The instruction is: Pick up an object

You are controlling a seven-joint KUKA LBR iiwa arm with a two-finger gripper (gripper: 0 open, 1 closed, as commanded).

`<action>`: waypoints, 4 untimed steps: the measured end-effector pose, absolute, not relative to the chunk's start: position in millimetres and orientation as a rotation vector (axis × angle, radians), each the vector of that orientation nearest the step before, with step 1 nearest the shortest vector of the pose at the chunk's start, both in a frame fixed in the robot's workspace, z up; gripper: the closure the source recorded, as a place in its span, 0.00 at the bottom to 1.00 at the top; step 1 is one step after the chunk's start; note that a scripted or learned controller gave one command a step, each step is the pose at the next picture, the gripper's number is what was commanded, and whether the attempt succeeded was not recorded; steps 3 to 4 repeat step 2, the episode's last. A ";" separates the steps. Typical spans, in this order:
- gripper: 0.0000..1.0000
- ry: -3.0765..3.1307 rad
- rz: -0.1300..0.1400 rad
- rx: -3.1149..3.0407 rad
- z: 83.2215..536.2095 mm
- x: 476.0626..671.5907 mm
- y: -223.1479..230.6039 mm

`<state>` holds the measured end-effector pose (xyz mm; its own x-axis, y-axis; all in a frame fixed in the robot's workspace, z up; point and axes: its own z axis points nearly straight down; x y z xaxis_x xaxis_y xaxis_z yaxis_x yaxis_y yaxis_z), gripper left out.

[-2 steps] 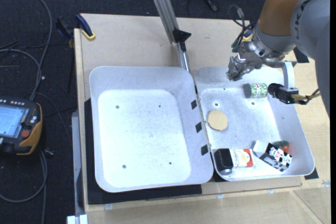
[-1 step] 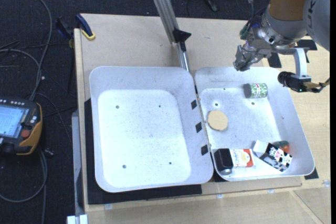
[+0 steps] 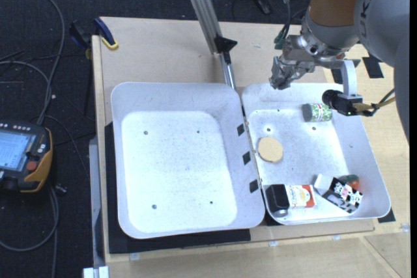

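Two white bins (image 3: 176, 101) sat on the worktop (image 3: 156, 49). Over the right bin's far edge hung the claw (image 3: 281, 80), its grip impossible to tell. A round cookie (image 3: 270, 150) lay below.

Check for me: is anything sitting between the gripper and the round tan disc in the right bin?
Nothing visible. The gripper hangs over the right bin's far rim, and only bare bin floor lies between it and the tan disc.
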<state>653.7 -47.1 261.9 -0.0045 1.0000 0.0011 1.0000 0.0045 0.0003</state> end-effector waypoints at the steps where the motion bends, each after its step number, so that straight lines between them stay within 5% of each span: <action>1: 1.00 -2.225 0.000 -2.215 246.1 646.2 10.2; 2: 1.00 -2.226 -0.001 -2.215 247.9 626.6 61.8; 4: 1.00 -2.226 -0.001 -2.215 247.9 626.6 61.8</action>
